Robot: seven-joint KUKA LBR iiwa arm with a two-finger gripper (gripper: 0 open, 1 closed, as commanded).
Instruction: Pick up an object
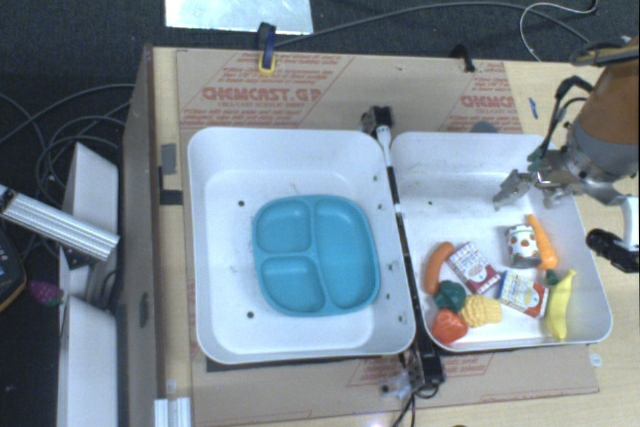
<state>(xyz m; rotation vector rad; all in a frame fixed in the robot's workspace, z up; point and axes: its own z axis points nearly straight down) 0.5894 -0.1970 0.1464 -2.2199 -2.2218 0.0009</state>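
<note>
- While the arm (612,120) reaches in from your right, its gripper (522,183) hangs over the bare upper part of the right bin (450,155), fingers spread apart, nothing between them.
- Pickable things sit heaped in that bin's lower half, probably just dumped there as a loose pile: sausage (437,264), small red-and-white carton (470,266), green piece (450,295), corn cob (481,311), red pepper (449,325), second carton (520,292), banana (558,304), carrot (543,242), little can (520,241).
- Closest to the gripper are the carrot and can, just below it; you'd judge those the likely targets, though the pile is tight and neighbours touch.
- Left bin (215,155) holds a blue divided tray (316,253), flat, centred, compartments bare.
- Writing: the brown board (300,85) under the bins reads "CHEMCAST GP" in red, repeated near the right corner but partly cut off. Carton labels are too small to read.
- A yellow clamp (266,50) pins the board's far edge, likely to stop it sliding.
</note>
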